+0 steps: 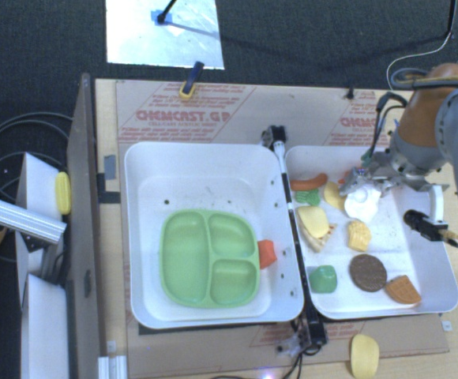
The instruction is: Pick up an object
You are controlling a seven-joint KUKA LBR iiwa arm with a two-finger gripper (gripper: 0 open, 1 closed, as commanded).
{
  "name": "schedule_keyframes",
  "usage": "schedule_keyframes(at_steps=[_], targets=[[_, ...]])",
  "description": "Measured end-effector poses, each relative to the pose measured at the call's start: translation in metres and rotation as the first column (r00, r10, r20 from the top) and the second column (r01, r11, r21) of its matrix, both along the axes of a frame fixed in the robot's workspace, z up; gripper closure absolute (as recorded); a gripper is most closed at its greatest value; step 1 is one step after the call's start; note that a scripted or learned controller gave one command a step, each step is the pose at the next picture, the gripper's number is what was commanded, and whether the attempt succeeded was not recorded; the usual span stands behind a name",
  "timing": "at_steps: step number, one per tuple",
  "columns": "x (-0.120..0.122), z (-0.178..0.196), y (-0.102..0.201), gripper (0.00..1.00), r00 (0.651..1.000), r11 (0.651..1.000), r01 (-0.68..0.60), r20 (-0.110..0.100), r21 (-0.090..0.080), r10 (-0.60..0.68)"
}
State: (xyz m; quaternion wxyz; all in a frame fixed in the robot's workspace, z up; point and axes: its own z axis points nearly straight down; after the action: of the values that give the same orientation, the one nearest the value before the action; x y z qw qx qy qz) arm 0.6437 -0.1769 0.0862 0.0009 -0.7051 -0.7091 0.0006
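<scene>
**Pincer low over the toy food in the right bin**

The arm (442,117) comes in from the upper right of the frame, and its pincer (365,186) sits low at the upper middle of the right bin (442,287), right over a white piece (362,205). Whether the pincer is wide, narrow or closed on anything I cannot tell; the wrist hides it.

The candidates all lie in that bin. A sausage (309,182) rests at the upper left, with a green bit (308,197) just below it. A yellow wedge (314,223) lies left of centre, a small waffle (359,235) near the middle, a brown cookie (368,272) and an orange cracker (403,290) toward the lower right, and a green cup (322,278) at the lower left. The left bin (146,172) holds a green tray (209,257) with an orange block (267,253) touching its right edge.

These look like hollow plastic play food: light, stiff and smooth, so likely to skid or squirt out under a pinch. The white piece is nearest; I would close across its narrower width, low on its sides. The flat cookie and cracker look hardest, offering little edge to catch.
</scene>
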Motion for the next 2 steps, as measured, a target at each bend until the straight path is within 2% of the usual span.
schedule_keyframes(at_steps=[1, 2], targets=[[0.016, -0.003, 0.008, 0.00, 0.999, 1.000, 0.015, -0.042, -0.006, -0.015], [-0.090, -0.002, 0.022, 0.00, 1.000, 1.000, 0.008, -0.006, 0.002, -0.008]])
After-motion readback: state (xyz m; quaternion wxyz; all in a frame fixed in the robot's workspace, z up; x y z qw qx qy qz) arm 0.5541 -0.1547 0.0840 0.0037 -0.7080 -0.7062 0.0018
